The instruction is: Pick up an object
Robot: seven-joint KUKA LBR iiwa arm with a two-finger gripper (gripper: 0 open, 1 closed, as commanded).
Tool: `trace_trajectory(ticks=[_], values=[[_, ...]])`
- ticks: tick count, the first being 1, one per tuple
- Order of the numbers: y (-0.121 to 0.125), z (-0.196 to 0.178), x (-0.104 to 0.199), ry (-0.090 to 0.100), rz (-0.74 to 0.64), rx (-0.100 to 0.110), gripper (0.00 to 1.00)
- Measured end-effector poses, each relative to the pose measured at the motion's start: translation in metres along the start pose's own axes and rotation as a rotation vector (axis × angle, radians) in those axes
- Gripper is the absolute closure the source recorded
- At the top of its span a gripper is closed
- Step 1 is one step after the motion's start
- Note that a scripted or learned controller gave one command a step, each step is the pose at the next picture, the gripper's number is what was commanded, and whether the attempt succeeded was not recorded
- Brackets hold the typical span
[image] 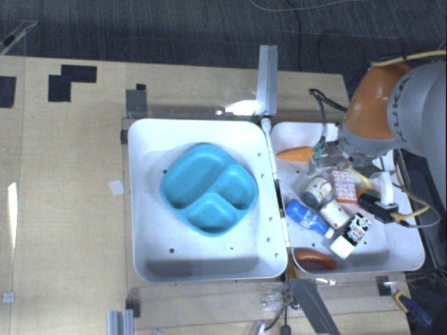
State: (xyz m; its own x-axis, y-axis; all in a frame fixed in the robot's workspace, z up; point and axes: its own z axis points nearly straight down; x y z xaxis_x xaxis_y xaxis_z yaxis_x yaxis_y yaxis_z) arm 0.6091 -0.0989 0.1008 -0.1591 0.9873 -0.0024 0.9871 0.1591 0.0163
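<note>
- Two shallow white bins sit side by side on the counter (pixel 77 222): the left bin (pixel 150 257) and the right bin (pixel 398 253).
- Lying in the left bin is a blue divided plate (pixel 208 187) with three compartments, roughly in the middle.
- Heaped in the right bin is a clutter of small things: an orange carrot (pixel 295 155) near the far left corner, a blue tube-like container (pixel 304 215), a white cylinder (pixel 334 213), a small pinkish patterned box (pixel 344 185), a black-and-white spotted piece (pixel 358 229), and a reddish-brown oblong (pixel 314 259) at the near edge.
- Reaching in from the right, the grey arm with its orange band (pixel 369 107) hangs over the far part of the right bin.
- Its gripper (pixel 328 160) is low over the clutter, just beside the carrot's thick end and above the patterned box.
- Whether the fingers are open, closed or gripping anything, I cannot tell from this angle.
</note>
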Motion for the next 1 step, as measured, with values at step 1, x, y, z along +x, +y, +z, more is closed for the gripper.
trace_trajectory(ticks=[1], values=[[0.0288,-0.1001,0.0198,0.000,0.136,0.013,1.00]])
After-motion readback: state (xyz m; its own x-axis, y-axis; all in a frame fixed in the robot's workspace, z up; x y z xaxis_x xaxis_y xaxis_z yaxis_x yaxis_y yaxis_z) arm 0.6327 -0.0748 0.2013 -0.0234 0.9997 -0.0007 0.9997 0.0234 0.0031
